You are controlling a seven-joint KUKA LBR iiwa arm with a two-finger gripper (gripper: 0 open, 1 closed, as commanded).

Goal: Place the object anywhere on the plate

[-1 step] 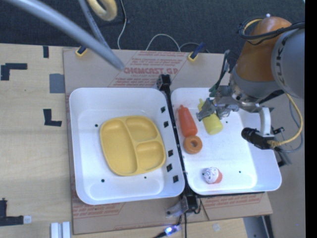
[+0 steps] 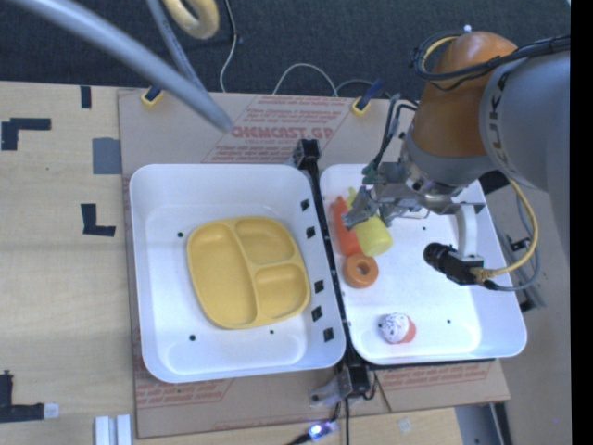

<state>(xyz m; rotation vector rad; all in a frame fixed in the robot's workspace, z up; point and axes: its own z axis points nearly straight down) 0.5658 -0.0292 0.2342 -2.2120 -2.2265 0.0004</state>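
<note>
- Two shallow white plastic bins sit side by side on a cardboard sheet [image 2: 278,123]: the left bin [image 2: 153,248] and the right bin [image 2: 491,327].
- A yellow three-compartment plastic plate [image 2: 247,271] lies in the middle of the left bin.
- In the right bin, along its left side, an orange carrot-shaped toy [image 2: 344,230] lies beside a yellow-green cylinder [image 2: 374,237].
- An orange ring-shaped toy [image 2: 360,271] lies just near of them.
- A small speckled white ball [image 2: 396,326] lies nearer still, apart.

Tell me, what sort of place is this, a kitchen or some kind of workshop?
Probably a robot test lab, not a kitchen. A grey arm reaches over two white bins on a bench, with loose cables behind, and the food pieces beside the yellow plate look like toys.
</note>
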